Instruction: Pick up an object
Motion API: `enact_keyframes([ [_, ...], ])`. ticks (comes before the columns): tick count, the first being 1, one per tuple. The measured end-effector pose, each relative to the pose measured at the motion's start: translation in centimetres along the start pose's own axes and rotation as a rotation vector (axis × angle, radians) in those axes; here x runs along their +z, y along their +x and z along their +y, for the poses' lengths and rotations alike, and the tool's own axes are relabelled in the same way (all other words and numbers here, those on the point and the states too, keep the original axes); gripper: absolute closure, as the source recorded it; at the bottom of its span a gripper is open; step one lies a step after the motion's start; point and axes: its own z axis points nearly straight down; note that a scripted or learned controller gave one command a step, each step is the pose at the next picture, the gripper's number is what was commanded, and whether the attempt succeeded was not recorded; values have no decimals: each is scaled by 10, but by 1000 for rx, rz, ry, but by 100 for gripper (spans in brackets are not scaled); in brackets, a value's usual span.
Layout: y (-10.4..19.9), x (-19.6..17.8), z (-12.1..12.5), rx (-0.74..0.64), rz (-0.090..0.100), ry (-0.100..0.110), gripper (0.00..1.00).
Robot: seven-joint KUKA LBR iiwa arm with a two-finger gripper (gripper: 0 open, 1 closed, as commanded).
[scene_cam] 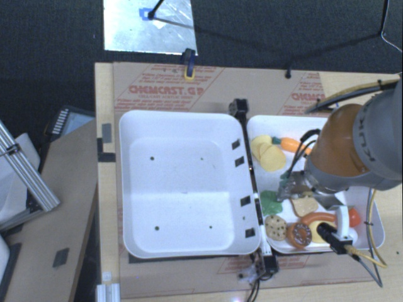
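Observation:
The right bin holds several toy foods: a pale yellow piece, an orange carrot-like piece, a green flat piece, a tan toast slice, a chocolate-chip cookie, a brown donut and a red-orange sausage-like piece. My gripper reaches down in the middle of this bin, between the yellow piece and the toast, just right of the green piece. The arm's bulk hides the fingertips.
The left bin lies beside the right one, with a black divider rail between them. Both sit on a cardboard sheet. A shiny metal plate lies at the back.

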Motion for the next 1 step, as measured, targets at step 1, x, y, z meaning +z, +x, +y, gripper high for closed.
enact_keyframes([
  [1, 54, -104, 78, -11, 3, -7, 100],
])
